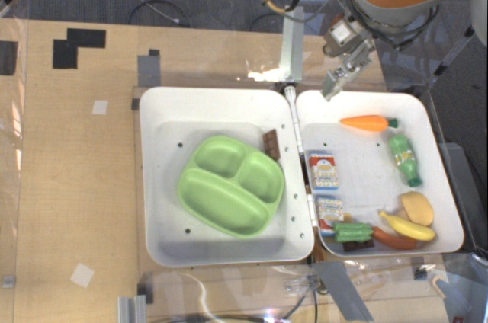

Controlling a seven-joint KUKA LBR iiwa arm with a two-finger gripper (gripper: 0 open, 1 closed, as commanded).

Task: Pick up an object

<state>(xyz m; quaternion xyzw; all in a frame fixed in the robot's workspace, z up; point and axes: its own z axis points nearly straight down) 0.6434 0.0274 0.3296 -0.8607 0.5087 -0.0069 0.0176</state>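
Camera view: the gripper [341, 76] hangs over the far rim of the right bin [427, 116]; whether it is wide or narrow cannot be told, and nothing shows in its grasp. Just inside that rim lies a carrot [366, 123], long axis across the view, green top toward the right. Near it a green bottle [402, 158] lies lengthwise, cap toward the near side. The left bin [164, 123] bears a green divided plate [231, 184].

You've got a lime green divided plate [232, 185] in the white left bin [164, 161], plus an orange carrot [364, 123], green bottle [402, 155], yellow banana [408, 228] on the right.
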